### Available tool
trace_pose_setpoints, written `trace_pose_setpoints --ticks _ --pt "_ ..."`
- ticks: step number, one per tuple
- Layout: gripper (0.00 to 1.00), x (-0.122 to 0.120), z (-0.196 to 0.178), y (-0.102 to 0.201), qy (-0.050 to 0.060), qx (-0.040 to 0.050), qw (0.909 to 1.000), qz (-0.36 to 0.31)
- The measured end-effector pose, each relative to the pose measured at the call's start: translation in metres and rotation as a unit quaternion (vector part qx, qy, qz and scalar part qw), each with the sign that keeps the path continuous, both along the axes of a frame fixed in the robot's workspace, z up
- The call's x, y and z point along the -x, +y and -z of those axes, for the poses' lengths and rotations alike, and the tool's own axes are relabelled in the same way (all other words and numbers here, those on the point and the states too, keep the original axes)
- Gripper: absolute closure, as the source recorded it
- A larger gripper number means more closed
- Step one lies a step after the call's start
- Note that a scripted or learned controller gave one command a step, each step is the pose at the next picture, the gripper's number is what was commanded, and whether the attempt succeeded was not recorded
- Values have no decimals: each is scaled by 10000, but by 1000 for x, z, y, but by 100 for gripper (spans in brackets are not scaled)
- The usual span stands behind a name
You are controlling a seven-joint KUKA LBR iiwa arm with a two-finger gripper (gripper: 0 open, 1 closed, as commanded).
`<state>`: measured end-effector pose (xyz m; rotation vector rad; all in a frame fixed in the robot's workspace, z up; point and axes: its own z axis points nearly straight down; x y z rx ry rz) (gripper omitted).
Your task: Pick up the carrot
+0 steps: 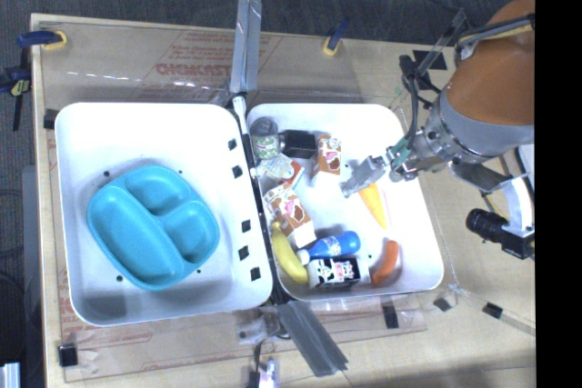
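The arm [486, 95] is reaching in from the right over the right bin [414, 195], its orange band sitting above the grey wrist; the gripper [362, 174] is hovering low over the middle of that bin, its grey fingers pointing toward the left. The carrot [375, 203] is lying on the white floor of the right bin, yellow-orange and tapered, its broad end tucked under the fingertips and its narrow end pointing down toward the near wall; the fingers are sitting right at the carrot's top end, though whether they are clamping it or merely resting over it cannot be told from this angle.

Other things are crowding the right bin (mostly along its left side and near wall): a small round can [264, 128] is standing in the far left corner; a black box [297, 141] is lying just beside it; a brown carton [328, 155] is leaning next to that, near the gripper; a printed snack packet [288, 204] is lying below; a banana [287, 255] is curving along the left wall; a blue bottle [333, 244] is lying on its side above a black-and-white carton [334, 272]; a reddish sausage-shaped piece [386, 260] is sitting near the right front corner, well apart from the carrot.

The left bin [82, 132] is holding a blue divided tray [153, 224], lying tilted across its floor.
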<state>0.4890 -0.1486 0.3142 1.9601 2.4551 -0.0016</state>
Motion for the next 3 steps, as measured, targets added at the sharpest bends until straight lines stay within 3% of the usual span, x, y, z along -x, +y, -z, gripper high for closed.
trace_pose_setpoints --ticks 1,2,3 --pt "0 11 73 -55 10 -3 9986 -535" --pt "0 -43 141 -61 15 -9 9956 -939" --pt "0 -51 223 -60 6 -4 9942 -1078"
